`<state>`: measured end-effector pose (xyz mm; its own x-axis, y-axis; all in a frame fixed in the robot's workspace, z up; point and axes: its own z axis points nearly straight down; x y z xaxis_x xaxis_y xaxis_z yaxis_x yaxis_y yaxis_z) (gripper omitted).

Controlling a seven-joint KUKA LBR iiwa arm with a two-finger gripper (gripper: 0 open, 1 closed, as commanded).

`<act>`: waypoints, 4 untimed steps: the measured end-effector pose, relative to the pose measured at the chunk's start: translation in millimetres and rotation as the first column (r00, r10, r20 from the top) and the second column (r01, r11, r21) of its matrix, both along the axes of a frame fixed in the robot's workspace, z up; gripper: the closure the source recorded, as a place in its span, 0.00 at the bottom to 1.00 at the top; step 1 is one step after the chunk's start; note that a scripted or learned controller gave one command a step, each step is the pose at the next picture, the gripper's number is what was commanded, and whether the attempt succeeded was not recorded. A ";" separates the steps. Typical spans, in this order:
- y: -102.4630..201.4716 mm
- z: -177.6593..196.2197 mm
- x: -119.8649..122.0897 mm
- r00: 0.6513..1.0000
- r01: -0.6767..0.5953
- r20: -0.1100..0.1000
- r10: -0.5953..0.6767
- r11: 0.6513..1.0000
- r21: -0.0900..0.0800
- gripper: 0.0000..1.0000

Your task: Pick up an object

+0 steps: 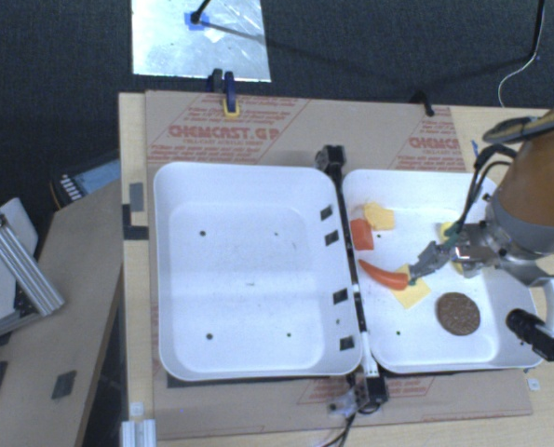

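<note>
The long orange-red curved piece, shaped like a toy chilli or carrot (382,273), lies in the right-hand shallow white bin (416,359), close to that bin's left wall. It looks like light moulded plastic: stiff, smooth, likely a bit slippery, so a pinch across its narrow middle should serve better than one at the tapering ends. Its right end meets a flat yellow square slice (412,293), thin and hard to get under. The gripper (424,261) hangs just over that junction, tips pointing toward the bin's left wall; whether they are spread or closed cannot be made out. Farther up the same bin sit a small red-orange block (361,234) and a pale yellow wedge (380,216). Nearer the bin's front lies a round brown cookie-like disc (458,313). The left-hand white bin (249,180) adjoins along the centre divider.
</note>
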<state>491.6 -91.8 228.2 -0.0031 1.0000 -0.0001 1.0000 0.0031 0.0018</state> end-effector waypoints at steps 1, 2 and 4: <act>-57.3 -62.5 -6.7 1.000 0.008 -0.005 -0.008 1.000 -0.002 0.00; -90.3 -99.1 70.1 1.000 -0.002 0.005 0.002 1.000 -0.003 0.00; -114.5 185.2 151.6 1.000 -0.004 0.017 0.004 1.000 -0.007 0.00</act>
<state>643.2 -206.3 413.4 -0.0067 1.0000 -0.0069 0.9998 0.0069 0.0192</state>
